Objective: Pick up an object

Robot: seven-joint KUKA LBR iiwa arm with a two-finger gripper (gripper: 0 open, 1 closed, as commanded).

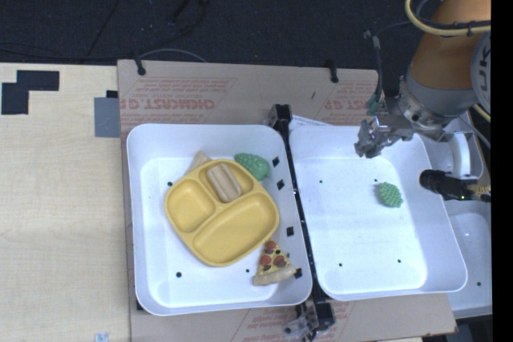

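Green knobbly toy (389, 194) lay at the frame's right in the right bin (353, 268), near my gripper (370, 142).
It looked light and bumpy, best pinched across its middle; whether I was open, I couldn't tell.

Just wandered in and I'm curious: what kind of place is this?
Probably a robotics lab bench. A grey-and-orange arm with its tool hangs over two white bins holding toy food, such as a pizza slice, with loose cables behind.
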